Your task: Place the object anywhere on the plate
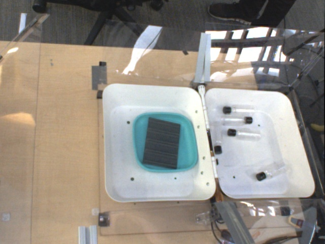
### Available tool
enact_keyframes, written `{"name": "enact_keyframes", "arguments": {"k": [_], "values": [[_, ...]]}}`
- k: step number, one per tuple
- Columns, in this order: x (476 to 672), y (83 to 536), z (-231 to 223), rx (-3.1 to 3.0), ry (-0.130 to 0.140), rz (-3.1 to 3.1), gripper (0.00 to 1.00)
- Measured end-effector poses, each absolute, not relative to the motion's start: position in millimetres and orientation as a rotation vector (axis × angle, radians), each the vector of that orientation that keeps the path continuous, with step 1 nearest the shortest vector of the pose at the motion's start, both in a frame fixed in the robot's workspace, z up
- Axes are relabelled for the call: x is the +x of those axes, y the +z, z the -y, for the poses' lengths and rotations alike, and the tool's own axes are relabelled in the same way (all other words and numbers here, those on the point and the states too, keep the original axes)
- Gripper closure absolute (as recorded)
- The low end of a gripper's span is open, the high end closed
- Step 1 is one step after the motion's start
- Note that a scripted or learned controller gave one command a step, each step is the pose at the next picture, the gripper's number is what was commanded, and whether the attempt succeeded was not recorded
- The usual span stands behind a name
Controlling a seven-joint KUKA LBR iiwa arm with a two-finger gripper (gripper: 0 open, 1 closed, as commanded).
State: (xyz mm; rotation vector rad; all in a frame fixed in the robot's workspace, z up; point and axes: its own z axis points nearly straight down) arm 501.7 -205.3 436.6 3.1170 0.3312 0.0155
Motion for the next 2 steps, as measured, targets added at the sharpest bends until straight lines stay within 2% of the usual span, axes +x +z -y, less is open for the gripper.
{"name": "enact_keyframes", "arguments": {"k": [2], "values": [[501.7, 436.6, 205.3, 3.117, 0.015, -0.331, 0.0]]}}
